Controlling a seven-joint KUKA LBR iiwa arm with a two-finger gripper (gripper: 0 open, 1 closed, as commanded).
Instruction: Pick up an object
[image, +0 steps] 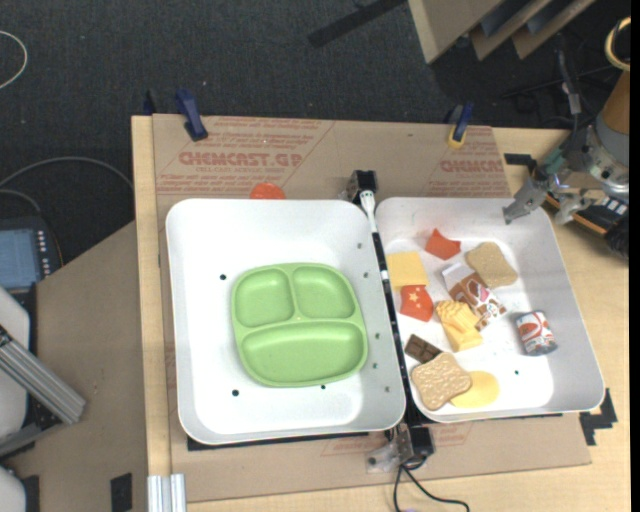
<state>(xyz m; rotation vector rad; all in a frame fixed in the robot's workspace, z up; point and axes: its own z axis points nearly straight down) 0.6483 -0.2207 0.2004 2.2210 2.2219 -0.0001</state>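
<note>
Two shallow white bins sit side by side on a brown board, the left bin (190, 300) bearing a green divided tray (298, 325) with three compartments near its middle. The right bin (570, 330) holds a scatter of toy food, all lying loose on its floor. Largest among these are a toast slice (440, 381) at the near edge, touching a pale yellow round piece (478, 389) just to its right, and a tan bread slice (490, 263) toward the far side. A yellow cheese square (406, 269) lies near the bin's left wall, with a red piece marked by a star (415, 301) just below it. A red wedge (442, 244) rests far of the cheese. In the middle, a brown-and-white packet (470, 290) sits beside a bundle of yellow fries (459, 323), and a small dark chocolate piece (421, 349) lies just above the toast. A small red-and-white can (535, 332) lies on its side, well apart toward the right wall. The gripper (538, 197) hangs over the far right corner of the right bin, above its rim, its grey fingers spread apart with nothing between them, away from every piece of food.
</note>
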